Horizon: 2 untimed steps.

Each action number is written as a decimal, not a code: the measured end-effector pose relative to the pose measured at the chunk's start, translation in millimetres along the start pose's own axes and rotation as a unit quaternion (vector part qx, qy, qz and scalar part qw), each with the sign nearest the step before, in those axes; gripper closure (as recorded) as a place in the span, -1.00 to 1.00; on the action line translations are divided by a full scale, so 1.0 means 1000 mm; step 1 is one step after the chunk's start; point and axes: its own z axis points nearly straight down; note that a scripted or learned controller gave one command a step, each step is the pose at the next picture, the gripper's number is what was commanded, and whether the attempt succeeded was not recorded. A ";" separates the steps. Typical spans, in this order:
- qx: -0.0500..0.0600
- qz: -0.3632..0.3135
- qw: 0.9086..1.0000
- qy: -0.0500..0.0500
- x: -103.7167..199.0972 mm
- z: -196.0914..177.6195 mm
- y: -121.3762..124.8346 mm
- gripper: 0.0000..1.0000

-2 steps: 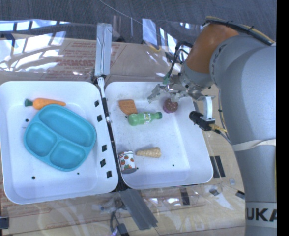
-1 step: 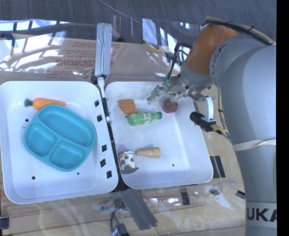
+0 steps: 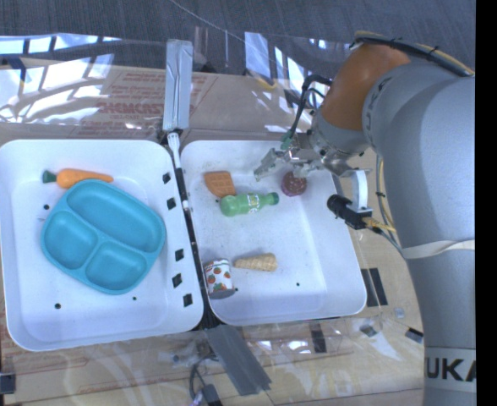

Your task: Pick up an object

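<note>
Gripper [image 3: 284,163] low over upper part of right white bin [image 3: 333,265], beside small dark-red round object [image 3: 294,183]; nothing seen between its parts. Grip state: cannot tell.

Likely lining up on red piece or green plastic bottle [image 3: 248,203] lying on side just below-left. Tan waffle-like square [image 3: 219,183] near bin's left wall. Cone-shaped pastry [image 3: 258,262] and small patterned cup [image 3: 218,277] lower, well apart: open floor there.

Left white bin [image 3: 16,311]: blue divided plate [image 3: 103,235], orange toy carrot [image 3: 79,176] by its top rim.

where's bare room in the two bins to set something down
Free: left bin floor below the blue tray; right bin floor between ice cream cone and right wall. Crowded: around the gripper, cracker, green bottle.
</note>
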 end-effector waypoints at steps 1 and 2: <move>-0.001 0.030 1.000 0.001 0.000 -0.001 -0.005 -1.00; -0.008 0.133 0.991 -0.007 0.068 -0.002 -0.042 -1.00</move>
